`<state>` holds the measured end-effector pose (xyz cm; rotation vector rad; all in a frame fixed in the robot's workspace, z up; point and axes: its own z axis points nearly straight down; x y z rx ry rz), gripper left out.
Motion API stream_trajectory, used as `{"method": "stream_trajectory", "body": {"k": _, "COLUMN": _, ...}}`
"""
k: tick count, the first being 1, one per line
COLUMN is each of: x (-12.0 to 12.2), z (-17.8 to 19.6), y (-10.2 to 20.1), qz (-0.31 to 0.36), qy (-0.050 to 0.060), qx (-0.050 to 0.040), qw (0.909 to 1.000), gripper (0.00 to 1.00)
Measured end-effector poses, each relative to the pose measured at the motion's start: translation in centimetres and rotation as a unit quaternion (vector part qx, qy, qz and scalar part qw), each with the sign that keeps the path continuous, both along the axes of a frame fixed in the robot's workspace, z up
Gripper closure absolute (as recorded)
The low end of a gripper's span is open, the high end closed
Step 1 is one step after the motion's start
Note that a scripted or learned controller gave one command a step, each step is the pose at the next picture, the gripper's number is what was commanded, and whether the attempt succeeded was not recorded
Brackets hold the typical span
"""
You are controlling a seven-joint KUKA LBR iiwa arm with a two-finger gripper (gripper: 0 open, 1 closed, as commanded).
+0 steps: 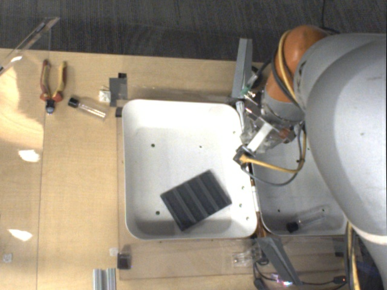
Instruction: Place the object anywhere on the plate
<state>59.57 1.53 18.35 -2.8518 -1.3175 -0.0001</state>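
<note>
the arm [344, 132] is cut off by the right and bottom edges, and its grey bulk hides most of the right bin [302, 222]; of that bin just a lower strip shows. the pincer [245, 156] sits at the rim between the bins, too small and cluttered by cables to tell how it stands. a thin clear tube [308, 219] in the right bin is blurred, its far end lost under the arm.

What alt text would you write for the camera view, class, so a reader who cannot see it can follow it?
A grey robot arm reaches in from the right, its hand over the edge between two shallow white bins. The left bin holds a dark ribbed plate lying tilted; the right bin holds a small clear tube. Pliers lie on the bench.
</note>
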Motion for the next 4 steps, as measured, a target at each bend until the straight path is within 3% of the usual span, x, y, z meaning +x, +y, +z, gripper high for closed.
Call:
{"method": "stream_trajectory", "body": {"k": 1, "x": 6.7, "z": 0.1, "y": 5.0, "qz": 0.163, "qy": -0.001, "qx": -0.0003, "qw": 0.9865, "gripper": 1.00}}
{"method": "stream_trajectory", "body": {"k": 2, "x": 5.9, "z": 1.5, "y": 12.5, "qz": 0.344, "qy": -0.001, "qx": -0.0001, "qw": 0.9390, "gripper": 1.00}}
{"method": "stream_trajectory", "body": {"k": 3, "x": 2.7, "z": -4.5, "y": 16.6, "qz": 0.405, "qy": -0.001, "qx": 0.0001, "qw": 0.9144, "gripper": 1.00}}
{"method": "stream_trajectory", "body": {"k": 4, "x": 7.3, "z": -4.5, "y": 21.7, "qz": 0.423, "qy": -0.003, "qx": 0.0001, "qw": 0.9060, "gripper": 1.00}}
